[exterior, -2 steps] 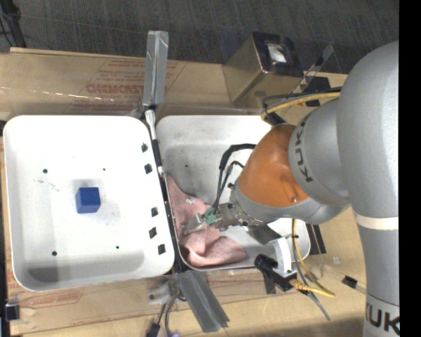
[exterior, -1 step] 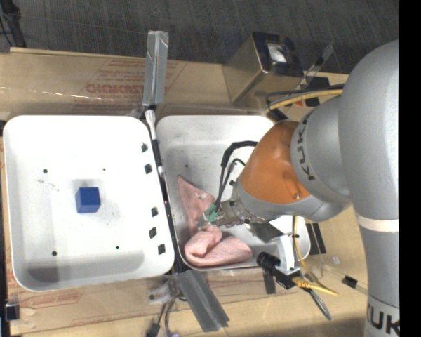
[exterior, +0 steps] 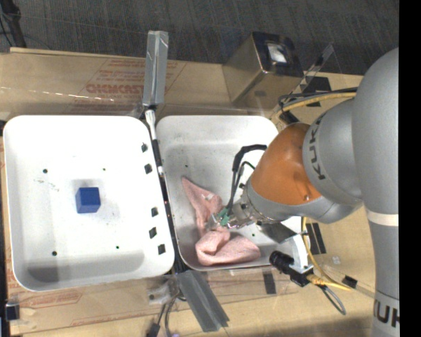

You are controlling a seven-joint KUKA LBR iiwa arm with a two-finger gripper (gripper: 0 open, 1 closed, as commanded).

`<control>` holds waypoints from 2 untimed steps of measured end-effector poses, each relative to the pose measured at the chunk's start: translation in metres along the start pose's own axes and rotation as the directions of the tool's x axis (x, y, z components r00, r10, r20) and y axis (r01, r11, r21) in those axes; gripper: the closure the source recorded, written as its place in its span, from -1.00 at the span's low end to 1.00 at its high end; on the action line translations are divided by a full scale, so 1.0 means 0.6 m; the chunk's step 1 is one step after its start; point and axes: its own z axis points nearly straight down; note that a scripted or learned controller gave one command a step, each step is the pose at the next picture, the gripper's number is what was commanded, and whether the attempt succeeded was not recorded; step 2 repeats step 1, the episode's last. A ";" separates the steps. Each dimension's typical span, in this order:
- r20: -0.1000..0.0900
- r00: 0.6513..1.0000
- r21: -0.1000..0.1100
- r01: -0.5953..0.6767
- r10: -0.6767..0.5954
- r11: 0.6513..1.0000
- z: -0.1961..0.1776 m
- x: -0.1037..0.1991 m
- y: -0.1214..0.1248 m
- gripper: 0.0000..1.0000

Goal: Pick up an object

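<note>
down in the right bin the gripper sits low on the pink cloth at the near side. whether it grips, i cannot tell. nothing's lifted yet. a blue cube waits in the left bin.

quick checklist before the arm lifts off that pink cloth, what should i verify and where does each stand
1. Claw is over the target: ok, it sits at the pink cloth in the right bin.
2. Cloth is between the claw's tips: cannot tell, the wrist blocks that spot.
3. Cloth is free to rise: cannot tell, it lies crumpled, its lower fold near the bin's front wall.
4. Nothing else is tangled with the cloth: ok, no other item lies beside it in that bin.
5. Blue cube is out of the way: ok, it sits alone in the left bin.
6. Black cable by the wrist is off the cloth: ok, it loops above it.
</note>
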 end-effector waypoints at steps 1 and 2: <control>0.002 0.984 0.004 -0.179 0.179 0.984 -0.238 0.065 0.106 1.00; 0.002 0.984 0.004 -0.179 0.179 0.984 -0.238 0.065 0.106 1.00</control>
